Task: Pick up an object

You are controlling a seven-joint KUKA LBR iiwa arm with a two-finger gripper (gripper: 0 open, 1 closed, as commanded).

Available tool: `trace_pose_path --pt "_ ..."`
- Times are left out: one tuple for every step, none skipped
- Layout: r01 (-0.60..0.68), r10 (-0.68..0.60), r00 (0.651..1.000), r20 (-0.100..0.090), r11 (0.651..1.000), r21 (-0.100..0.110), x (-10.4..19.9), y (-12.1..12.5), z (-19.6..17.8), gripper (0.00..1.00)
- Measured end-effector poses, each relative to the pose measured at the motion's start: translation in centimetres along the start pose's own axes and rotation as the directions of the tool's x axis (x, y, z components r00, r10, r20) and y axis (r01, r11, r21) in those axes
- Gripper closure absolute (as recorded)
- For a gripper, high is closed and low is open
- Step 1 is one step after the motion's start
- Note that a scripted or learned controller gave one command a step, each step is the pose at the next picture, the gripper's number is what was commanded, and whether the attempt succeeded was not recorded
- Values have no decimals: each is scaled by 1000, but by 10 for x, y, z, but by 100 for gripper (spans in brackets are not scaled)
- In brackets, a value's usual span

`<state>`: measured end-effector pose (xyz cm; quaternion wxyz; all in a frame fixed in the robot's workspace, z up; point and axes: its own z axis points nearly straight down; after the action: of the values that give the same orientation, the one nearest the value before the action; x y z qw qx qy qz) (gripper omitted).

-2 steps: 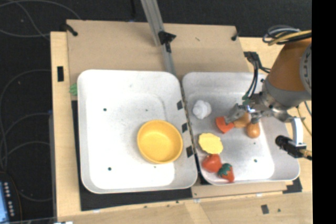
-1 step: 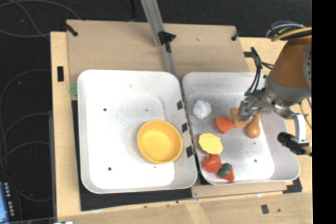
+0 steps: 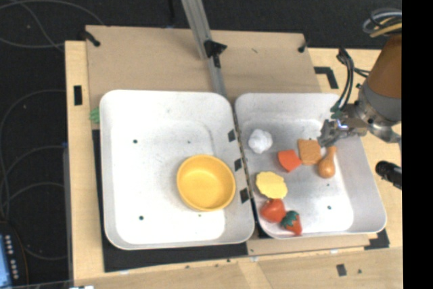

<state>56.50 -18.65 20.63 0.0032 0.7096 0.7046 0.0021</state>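
The arm [image 3: 383,88] shows a rounded orange band above a grey wrist section. Dark cables loop along its side, and lighter looped cables sit by its upper part. The gripper [image 3: 329,132] is a small metallic grey piece with pale highlights on its body.
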Motion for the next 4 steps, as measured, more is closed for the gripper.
trace_pose_path --pt "11 -11 1000 1 1000 0 -1 2 -54 100" --pt "16 -16 1000 -3 1000 4 53 6 -62 100" --pt "12 -12 1000 -3 1000 6 103 7 -67 100" --pt "13 -13 1000 -2 1000 8 145 10 -59 100"
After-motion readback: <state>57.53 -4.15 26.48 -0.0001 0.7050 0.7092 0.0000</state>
